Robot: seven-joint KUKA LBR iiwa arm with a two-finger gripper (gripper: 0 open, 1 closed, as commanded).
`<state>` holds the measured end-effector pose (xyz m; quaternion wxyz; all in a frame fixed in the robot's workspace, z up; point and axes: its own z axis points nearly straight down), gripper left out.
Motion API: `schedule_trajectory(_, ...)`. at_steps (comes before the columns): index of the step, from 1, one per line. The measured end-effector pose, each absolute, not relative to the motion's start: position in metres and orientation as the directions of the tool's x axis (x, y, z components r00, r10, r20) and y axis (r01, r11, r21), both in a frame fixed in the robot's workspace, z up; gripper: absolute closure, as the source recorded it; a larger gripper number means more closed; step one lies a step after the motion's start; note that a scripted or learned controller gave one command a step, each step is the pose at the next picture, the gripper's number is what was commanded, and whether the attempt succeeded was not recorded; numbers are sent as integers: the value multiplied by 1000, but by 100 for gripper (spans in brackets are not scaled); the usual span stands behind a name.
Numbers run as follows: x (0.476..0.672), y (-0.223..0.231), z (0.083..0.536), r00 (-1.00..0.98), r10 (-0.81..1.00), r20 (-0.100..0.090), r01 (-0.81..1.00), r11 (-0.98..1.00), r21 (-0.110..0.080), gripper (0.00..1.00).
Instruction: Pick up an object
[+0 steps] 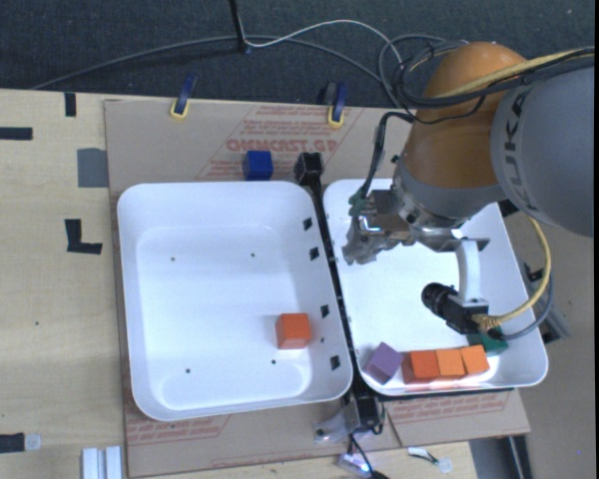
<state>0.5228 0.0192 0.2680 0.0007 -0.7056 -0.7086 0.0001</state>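
Note:
An orange cube lies alone in the left bin, towards its front right corner. In the right bin a purple block sits at the front left, and a row of orange blocks lines the front wall beside it. My gripper hangs over the left part of the right bin, near the divider, well behind the purple block. Nothing shows between its fingers.
A blue cube rests on the cardboard behind the left bin. A black clamp stands at the back of the divider. A black cylindrical part with a cable sticks out over the right bin. Cables run above the arm.

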Motion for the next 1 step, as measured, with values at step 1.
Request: schedule_trajectory(1, 519, 59, 256, -3, 1000, 0, 1000, 3, -2, 100)
